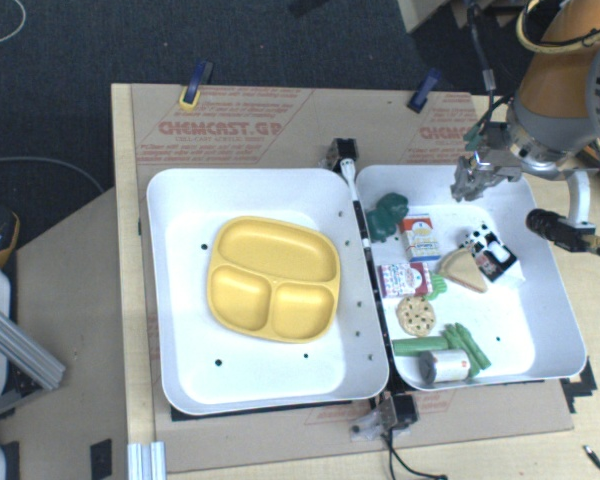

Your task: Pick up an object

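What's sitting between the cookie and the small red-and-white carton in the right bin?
In the camera view, a pink-and-white packet lies between the cookie and the red-and-white carton, close to both.

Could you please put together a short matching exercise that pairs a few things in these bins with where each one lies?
Things:
1. yellow divided plate
2. dark green toy
3. round cookie
4. gripper

Places:
A. above the right bin's far edge
B. in the left bin
C. right bin, far end beside the divider
D. right bin, toward the near end

Pairs: 1-B, 2-C, 3-D, 4-A
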You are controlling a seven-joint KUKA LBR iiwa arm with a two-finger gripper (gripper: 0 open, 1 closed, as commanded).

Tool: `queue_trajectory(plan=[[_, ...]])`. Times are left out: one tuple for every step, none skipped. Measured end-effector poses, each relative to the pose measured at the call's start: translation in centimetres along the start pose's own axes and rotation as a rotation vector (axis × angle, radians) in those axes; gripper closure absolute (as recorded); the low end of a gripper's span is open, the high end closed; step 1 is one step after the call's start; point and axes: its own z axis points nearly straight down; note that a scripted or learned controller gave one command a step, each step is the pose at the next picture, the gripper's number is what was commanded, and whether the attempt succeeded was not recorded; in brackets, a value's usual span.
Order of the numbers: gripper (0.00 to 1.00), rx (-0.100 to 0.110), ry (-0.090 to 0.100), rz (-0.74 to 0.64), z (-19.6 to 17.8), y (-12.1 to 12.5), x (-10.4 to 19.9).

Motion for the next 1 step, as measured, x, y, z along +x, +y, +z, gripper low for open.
queue_trajectory(plan=[[1.0, 0.001, 0.001, 0.0, -2.78, 0.15, -0.03]])
